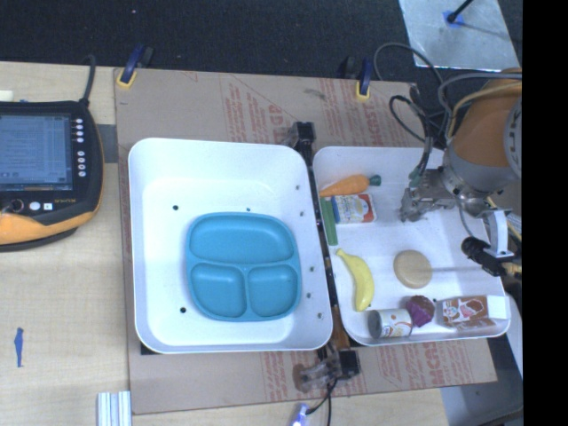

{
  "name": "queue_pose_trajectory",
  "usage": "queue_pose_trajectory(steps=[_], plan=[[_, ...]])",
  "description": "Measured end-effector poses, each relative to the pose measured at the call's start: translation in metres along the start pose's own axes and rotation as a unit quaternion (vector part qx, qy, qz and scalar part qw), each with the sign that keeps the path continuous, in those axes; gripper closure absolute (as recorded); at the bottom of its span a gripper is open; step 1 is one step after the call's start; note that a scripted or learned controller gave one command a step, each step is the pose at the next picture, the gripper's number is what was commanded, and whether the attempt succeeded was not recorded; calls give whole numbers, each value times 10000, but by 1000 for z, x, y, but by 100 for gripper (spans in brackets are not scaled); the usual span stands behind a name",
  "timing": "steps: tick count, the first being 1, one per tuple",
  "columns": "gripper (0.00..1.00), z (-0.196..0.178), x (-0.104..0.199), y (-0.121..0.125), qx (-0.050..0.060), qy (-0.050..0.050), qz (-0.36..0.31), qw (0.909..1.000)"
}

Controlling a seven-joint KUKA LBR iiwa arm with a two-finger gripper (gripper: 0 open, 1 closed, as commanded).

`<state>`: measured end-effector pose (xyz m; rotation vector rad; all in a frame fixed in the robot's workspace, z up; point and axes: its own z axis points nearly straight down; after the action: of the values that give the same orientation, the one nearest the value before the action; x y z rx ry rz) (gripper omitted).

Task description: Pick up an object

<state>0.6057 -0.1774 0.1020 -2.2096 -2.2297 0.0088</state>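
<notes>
The right white bin point(444, 233) holds the loose objects. An orange carrot point(344, 185) lies at its far left, with a small red and white packet point(352, 209) just below it. Further forward are a yellow banana point(358, 279) and a round tan bun point(413, 269). Along the front wall sit a small can point(390, 323), a purple piece point(421, 311) and a flat printed box point(466, 311). My gripper point(414, 209) hangs over the bin's far right part, right of the packet and above a bare patch of floor. I see nothing in it.
The left white bin point(160, 238) holds a blue divided plate point(241, 265). A teach pendant point(44, 171) lies on the bench at the far left. Cables point(417, 105) loop behind the right bin. Clamps point(306, 136) sit between the bins.
</notes>
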Motion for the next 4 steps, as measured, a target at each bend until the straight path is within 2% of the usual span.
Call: queue_pose_trajectory(steps=[1, 2, 3, 4], plan=[[100, -78, 65, 42, -29, 18, 21, 10000], [100, -108, 131, 21, -7, 18, 23, 10000], [0, -108, 131, 21, -5, 17, 26, 10000], [0, -111, 100, -49, -9, 2, 26, 10000]])
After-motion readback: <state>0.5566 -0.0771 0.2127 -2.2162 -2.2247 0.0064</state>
